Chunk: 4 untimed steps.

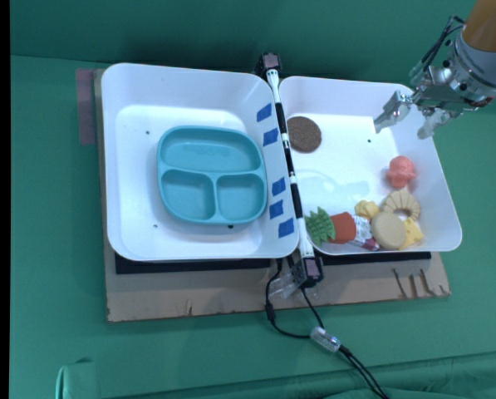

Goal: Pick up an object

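The gripper [411, 115] hangs with fingers apart and nothing between them over the right bin [347, 98], at its 1 o'clock corner. Toy foods cluster toward 5 o'clock: a pink piece [401, 171], a pineapple ring [400, 205], a carrot [334, 226]. A brown disc [303, 134] lies at 10 o'clock.

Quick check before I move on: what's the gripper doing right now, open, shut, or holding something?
Gripper: open, nothing between its fingers, hanging above the far right corner of the right bin.

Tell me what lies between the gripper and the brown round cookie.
Bare white bin floor, in the camera view, separates the gripper from the cookie.
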Motion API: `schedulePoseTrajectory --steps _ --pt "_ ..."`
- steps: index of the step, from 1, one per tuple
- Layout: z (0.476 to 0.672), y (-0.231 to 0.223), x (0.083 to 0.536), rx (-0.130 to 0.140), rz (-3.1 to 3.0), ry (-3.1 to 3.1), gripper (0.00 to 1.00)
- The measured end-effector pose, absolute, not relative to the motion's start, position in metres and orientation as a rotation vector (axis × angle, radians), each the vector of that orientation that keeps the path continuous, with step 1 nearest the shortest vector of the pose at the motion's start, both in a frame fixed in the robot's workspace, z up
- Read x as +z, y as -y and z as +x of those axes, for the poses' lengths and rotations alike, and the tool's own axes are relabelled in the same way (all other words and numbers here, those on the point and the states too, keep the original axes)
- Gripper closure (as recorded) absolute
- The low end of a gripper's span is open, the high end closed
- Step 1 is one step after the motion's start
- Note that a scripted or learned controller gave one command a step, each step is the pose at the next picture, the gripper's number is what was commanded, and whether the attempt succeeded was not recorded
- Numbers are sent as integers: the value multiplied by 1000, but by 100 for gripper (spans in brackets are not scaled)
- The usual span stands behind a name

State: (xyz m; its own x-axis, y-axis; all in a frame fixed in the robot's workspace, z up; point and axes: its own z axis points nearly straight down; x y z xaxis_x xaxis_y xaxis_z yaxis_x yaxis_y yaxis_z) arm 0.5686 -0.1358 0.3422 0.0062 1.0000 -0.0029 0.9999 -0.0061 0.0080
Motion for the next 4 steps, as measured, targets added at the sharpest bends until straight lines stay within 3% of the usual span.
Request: schedulePoseTrajectory --steps 1,2,3,4 --pt "583 124 222 3 2223 -2210 0" --pt "563 98 188 14 2214 -2199 0" --pt "659 101 187 13 2215 -2206 0" --pt "696 97 187 4 2218 -2214 0"
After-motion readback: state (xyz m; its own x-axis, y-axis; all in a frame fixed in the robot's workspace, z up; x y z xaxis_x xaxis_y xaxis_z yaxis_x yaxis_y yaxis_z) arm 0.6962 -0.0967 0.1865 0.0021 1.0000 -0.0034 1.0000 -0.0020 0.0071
